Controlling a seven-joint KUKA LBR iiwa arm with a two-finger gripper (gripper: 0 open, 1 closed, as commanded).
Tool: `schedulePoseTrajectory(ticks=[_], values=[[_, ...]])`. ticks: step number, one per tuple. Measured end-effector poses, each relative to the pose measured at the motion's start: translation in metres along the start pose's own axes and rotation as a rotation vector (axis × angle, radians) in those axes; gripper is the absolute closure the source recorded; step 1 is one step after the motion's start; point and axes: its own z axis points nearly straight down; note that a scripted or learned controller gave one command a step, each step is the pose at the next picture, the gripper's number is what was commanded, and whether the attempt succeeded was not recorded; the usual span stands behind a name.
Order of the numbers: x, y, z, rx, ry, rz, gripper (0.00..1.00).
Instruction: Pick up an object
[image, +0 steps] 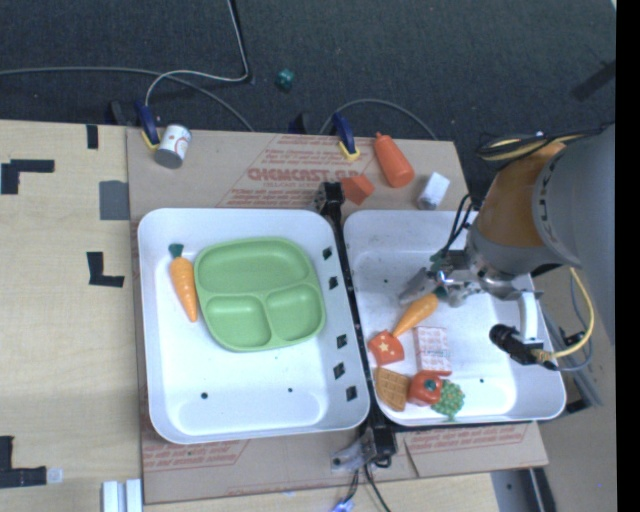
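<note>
Carrot number one, a small orange toy carrot (415, 314), lies at a slant in the right bin (395, 232), and the claw (432, 285) sits low right at its upper end. It is too blurry to tell if the claw is released or clenched, and the carrot cannot be seen between any gripping parts, so it is not safe to say the carrot is held. The step in hand looks like the reach and grab: the arm (520, 215) has its claw down in the bin, close to the carrot, but nothing is lifted. Near the carrot lie a red toy piece (386, 347), a small white packet (432, 350), a waffle-like brown toy (392, 388) and a red and green toy (438, 393), all toward the front of the same bin. The left bin (160, 330) holds a green divided plate (260, 293) and a second toy carrot (183, 282) just beside it. Out on the tabletop (60, 330) behind the bins are an orange bottle shape (393, 160) and a small can (173, 144). The next move probably needs a firm squeeze across the thin carrot, then a slow, straight lift. The carrot is thin and smooth, so it could slip or roll away.
</note>
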Motion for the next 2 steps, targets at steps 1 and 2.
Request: schedulePoseTrajectory(ticks=[1,2], values=[[0.0297,-0.0276,-0.0001,-0.004,-0.002,0.001,0.0],[0.0294,-0.0271,-0.01,-0.005,-0.003,0.001,1.0]])
